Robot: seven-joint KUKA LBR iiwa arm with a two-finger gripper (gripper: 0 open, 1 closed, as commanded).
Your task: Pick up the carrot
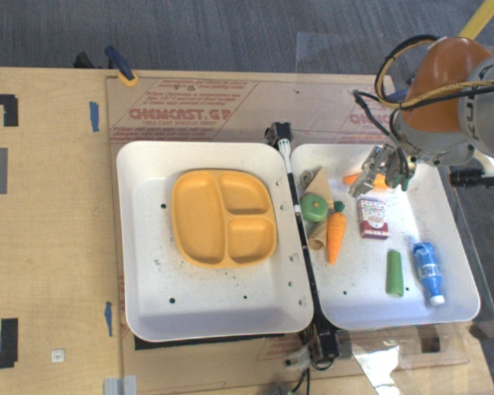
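We see the carrot (335, 233) lying in the right bin (457, 303), near its left wall, just beside a green round toy (314, 208). The tool (377, 174) hangs above the far part of this bin, apart from the carrot. We cannot tell its state. The left bin (140, 303) holds a yellow plate (224, 218).

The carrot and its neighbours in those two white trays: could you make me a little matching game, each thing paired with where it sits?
Things:
1. carrot
2. yellow plate
3. blue bottle
4. green stick

Places:
A. alone in the left bin
B. right bin, nearest its outer right edge
C. right bin, just left of the blue bottle
D. right bin, near the divider between the bins

Pairs: 1-D, 2-A, 3-B, 4-C
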